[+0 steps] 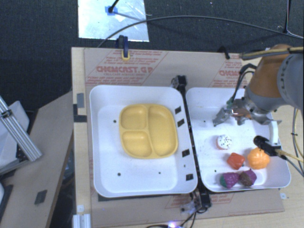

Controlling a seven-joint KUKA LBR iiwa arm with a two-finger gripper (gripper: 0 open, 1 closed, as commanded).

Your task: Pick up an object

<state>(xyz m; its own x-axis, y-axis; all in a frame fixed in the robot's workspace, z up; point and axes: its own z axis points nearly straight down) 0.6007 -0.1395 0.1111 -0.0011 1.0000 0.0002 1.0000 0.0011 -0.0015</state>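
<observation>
Two small dark-red and magenta lumpy toys sit at the near edge of the right white bin.

Magenta lumpy toy (230, 179) and dark-red lumpy toy (247, 177) touch each other; just behind them lie a red-orange block (235, 160) and an orange round fruit (258, 158), with a white speckled ball (224, 141) farther back. Above this right bin (204, 103) hovers the grey two-finger gripper (227, 116), apart from every toy, its fingers spread and holding nothing. Left white bin (102, 141) carries a yellow compartment plate (148, 130) at its middle.
</observation>
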